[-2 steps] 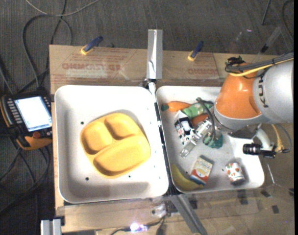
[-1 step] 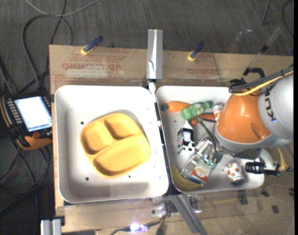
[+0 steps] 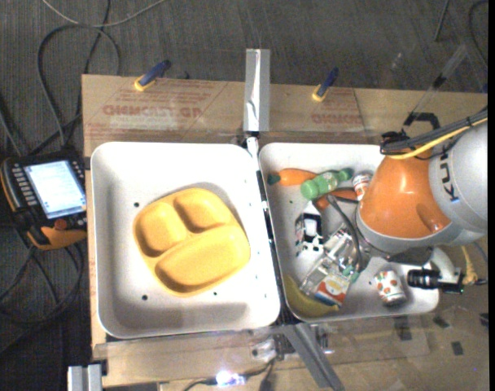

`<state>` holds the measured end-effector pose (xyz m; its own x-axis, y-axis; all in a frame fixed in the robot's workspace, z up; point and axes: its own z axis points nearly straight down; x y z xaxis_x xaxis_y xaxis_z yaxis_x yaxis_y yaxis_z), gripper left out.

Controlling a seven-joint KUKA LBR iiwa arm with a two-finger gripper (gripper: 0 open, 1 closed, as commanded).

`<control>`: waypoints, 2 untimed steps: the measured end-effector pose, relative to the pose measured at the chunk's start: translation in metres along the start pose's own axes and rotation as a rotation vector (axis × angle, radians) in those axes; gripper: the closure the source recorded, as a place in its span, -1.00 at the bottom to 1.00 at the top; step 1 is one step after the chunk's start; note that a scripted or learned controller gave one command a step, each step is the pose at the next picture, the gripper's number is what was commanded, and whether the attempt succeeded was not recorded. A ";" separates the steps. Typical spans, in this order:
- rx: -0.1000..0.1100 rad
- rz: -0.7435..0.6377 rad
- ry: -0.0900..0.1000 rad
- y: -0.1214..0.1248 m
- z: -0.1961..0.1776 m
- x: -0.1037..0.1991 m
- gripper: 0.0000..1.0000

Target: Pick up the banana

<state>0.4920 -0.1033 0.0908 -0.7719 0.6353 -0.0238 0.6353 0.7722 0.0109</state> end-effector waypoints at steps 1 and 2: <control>0.001 -0.088 -0.004 0.002 0.000 0.001 -1.00; 0.007 -0.168 0.026 0.007 -0.093 0.013 -1.00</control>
<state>0.4840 -0.0895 0.1833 -0.8676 0.4973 0.0010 0.4973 0.8676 0.0021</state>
